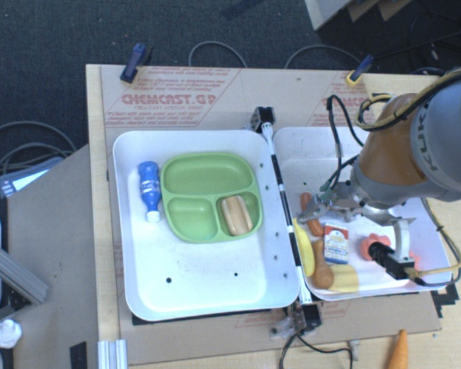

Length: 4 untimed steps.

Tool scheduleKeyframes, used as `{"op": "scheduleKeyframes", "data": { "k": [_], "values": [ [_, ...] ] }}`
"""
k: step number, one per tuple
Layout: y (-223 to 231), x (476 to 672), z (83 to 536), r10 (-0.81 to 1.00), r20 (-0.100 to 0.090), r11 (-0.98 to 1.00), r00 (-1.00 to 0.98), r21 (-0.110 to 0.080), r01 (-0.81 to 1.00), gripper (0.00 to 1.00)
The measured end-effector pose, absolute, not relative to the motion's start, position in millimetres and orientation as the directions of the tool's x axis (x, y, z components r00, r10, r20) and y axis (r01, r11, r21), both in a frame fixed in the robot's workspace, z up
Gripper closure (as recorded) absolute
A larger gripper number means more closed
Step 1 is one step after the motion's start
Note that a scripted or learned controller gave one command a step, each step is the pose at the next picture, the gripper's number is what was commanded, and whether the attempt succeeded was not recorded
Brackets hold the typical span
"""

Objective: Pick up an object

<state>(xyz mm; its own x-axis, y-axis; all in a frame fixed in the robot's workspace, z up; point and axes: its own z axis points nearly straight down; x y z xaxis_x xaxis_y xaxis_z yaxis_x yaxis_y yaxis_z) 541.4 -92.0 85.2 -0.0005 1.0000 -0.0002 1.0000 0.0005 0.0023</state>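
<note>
Food toys crowd the right bin (307, 148): a small carton (336, 245) with a red top, a banana (305, 250) along the bin's left wall, a sausage (309, 207), a brown piece (323, 278) near the front and a red piece (369, 245). Above them the arm (403, 156) bends down from the right, its wrist covering the fingers, so whether they are released or clenched cannot be told. The carton lies just below and left of the wrist. In the left bin (192, 279) a green tray (207, 175) holds a bread roll (236, 214), with a blue bottle (148, 190) beside it.
</note>
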Motion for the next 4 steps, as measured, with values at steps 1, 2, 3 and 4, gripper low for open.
{"op": "scheduleKeyframes", "data": {
  "k": [1, 2, 3, 4],
  "values": [
    [-91.5, 492.3, 84.2, 1.000, 0.000, -0.001, 0.001, -0.001, 1.000, 0.00],
    [-91.2, 492.5, 93.9, 1.000, 0.000, -0.001, 0.001, 0.000, 1.000, 1.00],
    [-94.7, 492.8, 94.6, 1.000, -0.005, -0.005, 0.005, 0.002, 1.000, 0.00],
    [-96.2, 478.8, 84.4, 1.000, 0.000, -0.001, 0.001, -0.001, 1.000, 0.00]
  ]
}}
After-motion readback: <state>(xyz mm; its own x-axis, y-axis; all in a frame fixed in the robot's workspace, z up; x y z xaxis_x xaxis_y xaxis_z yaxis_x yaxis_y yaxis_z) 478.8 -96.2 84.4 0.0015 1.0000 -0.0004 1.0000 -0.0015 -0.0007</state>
